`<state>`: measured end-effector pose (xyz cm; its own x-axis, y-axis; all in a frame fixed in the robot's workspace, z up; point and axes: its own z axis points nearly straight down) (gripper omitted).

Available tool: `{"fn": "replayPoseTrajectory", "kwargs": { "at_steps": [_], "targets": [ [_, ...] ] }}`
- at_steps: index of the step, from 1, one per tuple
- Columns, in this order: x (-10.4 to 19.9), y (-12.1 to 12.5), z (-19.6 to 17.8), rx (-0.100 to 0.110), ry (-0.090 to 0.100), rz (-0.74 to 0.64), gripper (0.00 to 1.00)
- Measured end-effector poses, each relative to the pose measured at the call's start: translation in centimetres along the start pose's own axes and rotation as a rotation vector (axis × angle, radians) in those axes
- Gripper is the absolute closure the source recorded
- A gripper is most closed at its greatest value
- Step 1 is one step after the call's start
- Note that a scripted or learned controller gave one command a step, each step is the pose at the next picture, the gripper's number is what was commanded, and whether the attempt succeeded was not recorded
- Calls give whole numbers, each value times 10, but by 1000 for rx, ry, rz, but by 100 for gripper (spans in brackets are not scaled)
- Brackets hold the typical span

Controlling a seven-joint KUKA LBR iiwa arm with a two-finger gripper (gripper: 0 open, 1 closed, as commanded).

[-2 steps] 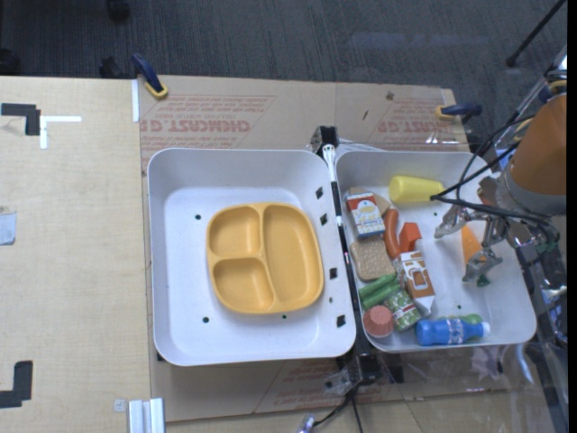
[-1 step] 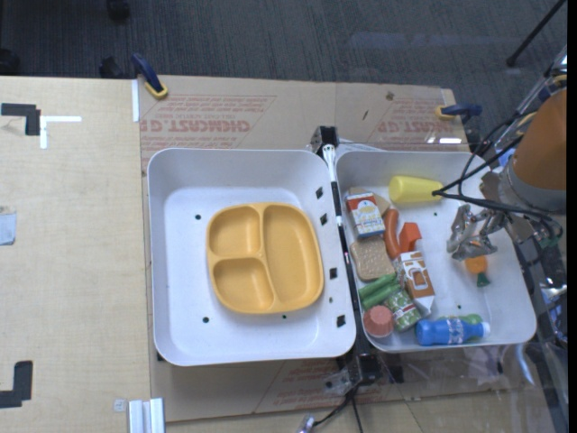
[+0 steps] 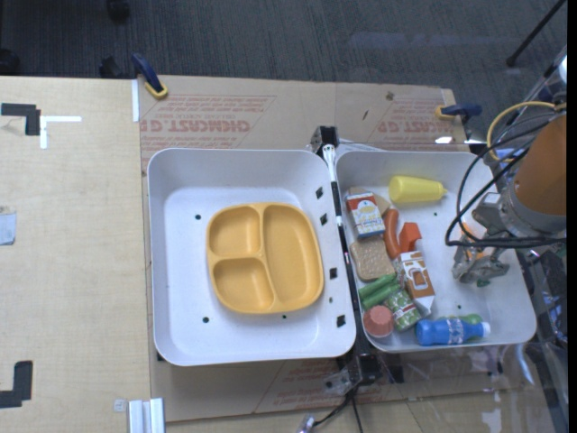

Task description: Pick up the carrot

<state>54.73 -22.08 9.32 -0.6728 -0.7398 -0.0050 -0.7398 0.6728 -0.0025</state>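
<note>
Currently the carrot (image 3: 390, 233) lies in the right bin (image 3: 514, 327), near its left wall, slim and orange, wedged between a small carton (image 3: 365, 215) and an orange-topped box (image 3: 414, 264). Gripper (image 3: 478, 269) hovers low over the bin's right half, well apart from the carrot; nothing visible between it, finger state cannot tell. Judgement: approach from above, align along the carrot's short axis. Obstacles: cracker (image 3: 370, 258) touching below, green vegetable (image 3: 379, 289), yellow bottle (image 3: 416, 188), blue bottle (image 3: 451, 330). Left bin holds a yellow divided plate (image 3: 265, 257).
</note>
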Motion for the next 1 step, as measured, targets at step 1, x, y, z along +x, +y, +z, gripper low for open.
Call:
{"fn": "replayPoseTrajectory", "kwargs": {
  "at_steps": [1],
  "targets": [
    [24,27,0,-2,-1,-629,100]
  ]
}}
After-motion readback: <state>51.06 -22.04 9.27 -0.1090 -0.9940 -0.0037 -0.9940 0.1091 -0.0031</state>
